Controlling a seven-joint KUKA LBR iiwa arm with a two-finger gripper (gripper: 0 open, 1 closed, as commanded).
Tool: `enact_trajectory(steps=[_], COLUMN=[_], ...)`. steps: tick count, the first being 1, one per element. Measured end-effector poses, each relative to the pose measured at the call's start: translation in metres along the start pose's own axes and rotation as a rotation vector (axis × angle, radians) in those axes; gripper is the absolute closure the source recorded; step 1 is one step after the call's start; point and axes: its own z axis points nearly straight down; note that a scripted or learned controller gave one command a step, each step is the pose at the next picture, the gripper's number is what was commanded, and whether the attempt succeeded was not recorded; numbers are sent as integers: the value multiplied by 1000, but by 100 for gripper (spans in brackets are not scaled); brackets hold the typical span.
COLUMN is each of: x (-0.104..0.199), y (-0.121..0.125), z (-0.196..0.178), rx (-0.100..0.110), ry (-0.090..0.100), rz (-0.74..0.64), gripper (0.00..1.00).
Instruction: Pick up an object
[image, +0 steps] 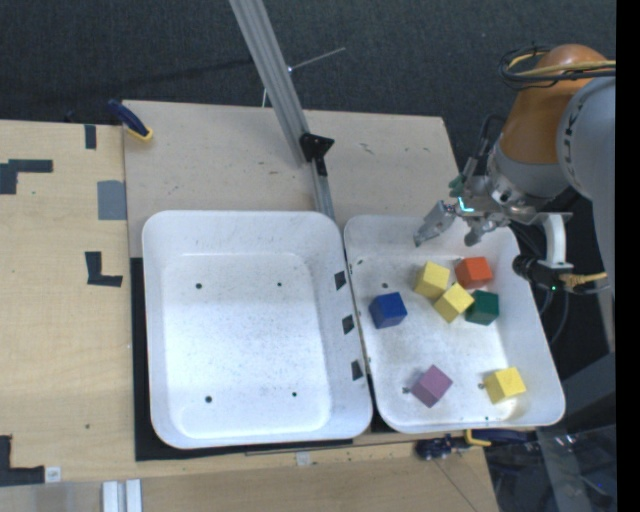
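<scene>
The hand (452, 228) hangs with its fingers apart and nothing between them, above the far end of the right white plastic bin (400, 400). Small coloured wooden blocks, like the orange cube (474, 270), lie below it.

Arm (560, 110) cut off by the top and right picture edges; base out of frame. Green cube (483, 307) partly hidden behind a yellow cube (454, 301). Right bin (385, 235) far-right corner hidden under the gripper (455, 228). Small dark clamp-like item (445, 446) below that bin's near edge, too blurred to identify.
</scene>
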Motion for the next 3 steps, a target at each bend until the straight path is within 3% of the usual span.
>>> enact_trajectory(steps=[1, 3], x=[0, -6], y=[1, 3], z=[-3, 86], rx=[-4, 0], ry=[-2, -2], rz=[-1, 0], gripper=[0, 0])
